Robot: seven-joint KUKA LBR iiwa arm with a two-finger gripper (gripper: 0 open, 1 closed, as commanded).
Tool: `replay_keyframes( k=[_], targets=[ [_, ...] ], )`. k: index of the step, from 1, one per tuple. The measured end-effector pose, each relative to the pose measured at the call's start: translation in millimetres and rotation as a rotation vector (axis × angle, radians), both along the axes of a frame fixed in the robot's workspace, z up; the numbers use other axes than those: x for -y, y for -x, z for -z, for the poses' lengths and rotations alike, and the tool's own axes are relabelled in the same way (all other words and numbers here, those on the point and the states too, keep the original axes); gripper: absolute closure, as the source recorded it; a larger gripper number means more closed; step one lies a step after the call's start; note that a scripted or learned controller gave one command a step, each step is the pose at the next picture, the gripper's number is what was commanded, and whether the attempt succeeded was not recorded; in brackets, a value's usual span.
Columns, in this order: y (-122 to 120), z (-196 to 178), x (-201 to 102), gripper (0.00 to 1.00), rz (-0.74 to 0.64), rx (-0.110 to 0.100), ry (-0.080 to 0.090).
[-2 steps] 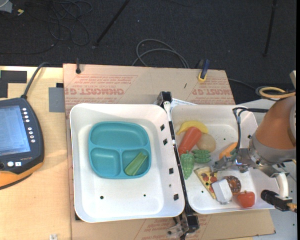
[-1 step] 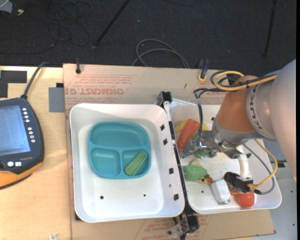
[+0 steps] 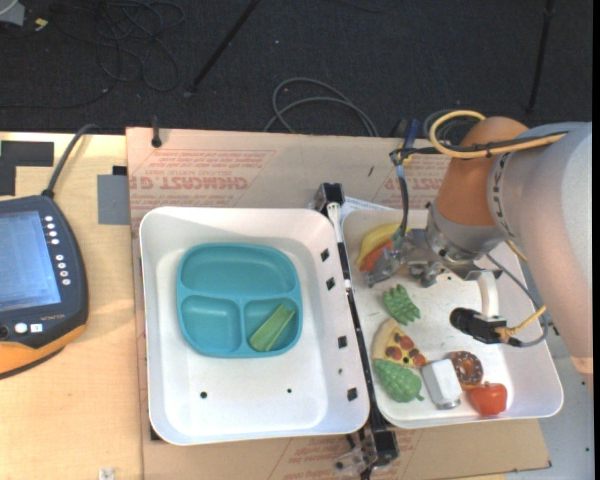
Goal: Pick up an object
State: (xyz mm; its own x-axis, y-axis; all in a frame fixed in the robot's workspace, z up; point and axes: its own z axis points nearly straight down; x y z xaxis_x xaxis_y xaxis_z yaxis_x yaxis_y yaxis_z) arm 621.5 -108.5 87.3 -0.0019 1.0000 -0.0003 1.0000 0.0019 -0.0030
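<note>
Objects for picking are gathered in the right bin (image 3: 550, 393), at the lower right of the frame. A banana (image 3: 377, 240) and a red piece beside it (partly hidden, kind unclear) (image 3: 372, 259) are seen at the bin's upper left, right at the gripper (image 3: 412, 265), which is lowered into that corner from the arm's grey wrist and orange band (image 3: 470, 183). Whether the gripper is open, closed or clasping anything cannot be told, since it is masked by the wrist and cables.

Just below the gripper a small green leafy piece (image 3: 401, 303) is found. Further down, a pizza slice (image 3: 397, 346) and a second green leafy item (image 3: 397, 380) are placed along the bin's left wall. A grey block (image 3: 441, 383), a brown doughnut (image 3: 467, 367) and a red tomato (image 3: 489, 398) are grouped near the bottom edge, well apart from the gripper.

In the left bin (image 3: 170, 388), at centre frame, a teal divided tray (image 3: 238, 298) is set, with a green strip (image 3: 272, 327) lying in its lower right compartment. A tablet (image 3: 25, 273) is placed at the far left.
</note>
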Motion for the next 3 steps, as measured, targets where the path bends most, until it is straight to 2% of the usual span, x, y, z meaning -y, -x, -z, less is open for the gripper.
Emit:
replay_keyframes(
  k=[1,2,3],
  targets=[
    [42,0,-4,0.00,0.003,-0.004,-0.002],
    [41,-10,-4,1.00,0.001,-0.003,-0.002],
    [73,-105,-93,1.00,-0.006,0.005,-0.004]
  ],
)
